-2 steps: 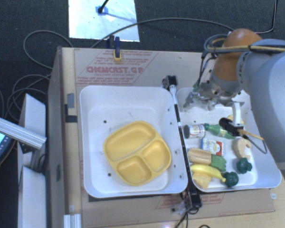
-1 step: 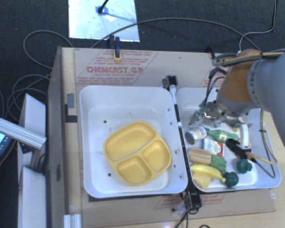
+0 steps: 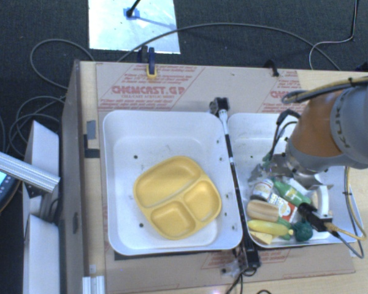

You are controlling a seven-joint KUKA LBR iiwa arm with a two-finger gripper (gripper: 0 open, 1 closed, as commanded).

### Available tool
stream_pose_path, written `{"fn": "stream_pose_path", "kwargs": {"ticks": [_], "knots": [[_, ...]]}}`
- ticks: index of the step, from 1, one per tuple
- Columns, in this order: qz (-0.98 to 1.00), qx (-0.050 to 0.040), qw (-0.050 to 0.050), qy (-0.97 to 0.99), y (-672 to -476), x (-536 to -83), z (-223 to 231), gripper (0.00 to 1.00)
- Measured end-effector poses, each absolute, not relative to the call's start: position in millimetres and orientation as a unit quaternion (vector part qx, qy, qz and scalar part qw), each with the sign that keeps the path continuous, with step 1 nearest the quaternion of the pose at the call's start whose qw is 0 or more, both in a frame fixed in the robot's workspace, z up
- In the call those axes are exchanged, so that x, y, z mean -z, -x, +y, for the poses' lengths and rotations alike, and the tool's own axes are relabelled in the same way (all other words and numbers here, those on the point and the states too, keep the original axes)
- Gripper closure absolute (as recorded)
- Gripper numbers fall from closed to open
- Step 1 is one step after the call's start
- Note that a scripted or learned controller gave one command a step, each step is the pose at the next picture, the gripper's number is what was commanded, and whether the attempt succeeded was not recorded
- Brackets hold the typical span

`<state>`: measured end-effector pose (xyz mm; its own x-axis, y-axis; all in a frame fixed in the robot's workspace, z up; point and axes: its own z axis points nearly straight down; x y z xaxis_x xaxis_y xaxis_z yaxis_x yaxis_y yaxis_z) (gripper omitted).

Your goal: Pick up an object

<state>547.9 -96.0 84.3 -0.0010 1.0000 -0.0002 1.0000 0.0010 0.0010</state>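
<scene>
My gripper point(image 3: 262, 171) hangs low over the right bin point(image 3: 248, 141), near its middle left, under the grey arm with its orange band point(image 3: 316, 130). Just below it is a pile of small objects at the bin's front. A small jar with a dark label point(image 3: 262, 190) lies closest to the gripper. Beside it are a green bottle point(image 3: 290, 193), a tan roll point(image 3: 263, 211), a yellow banana-like piece point(image 3: 270, 227) and a green broccoli-like toy point(image 3: 302, 231). I see nothing held by the gripper.
The left bin point(image 3: 129, 133) holds a yellow divided plate point(image 3: 176, 196). A black rod point(image 3: 228, 146) runs along the divide between the bins. Cables trail over the bench's back edge and the right side. A grey box stands left of the bench.
</scene>
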Motion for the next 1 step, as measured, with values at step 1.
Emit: {"fn": "stream_pose_path", "kwargs": {"ticks": [1], "knots": [[0.708, -0.0019, 0.002, -0.706, -549.8, -95.5, -96.0, 1.0]]}}
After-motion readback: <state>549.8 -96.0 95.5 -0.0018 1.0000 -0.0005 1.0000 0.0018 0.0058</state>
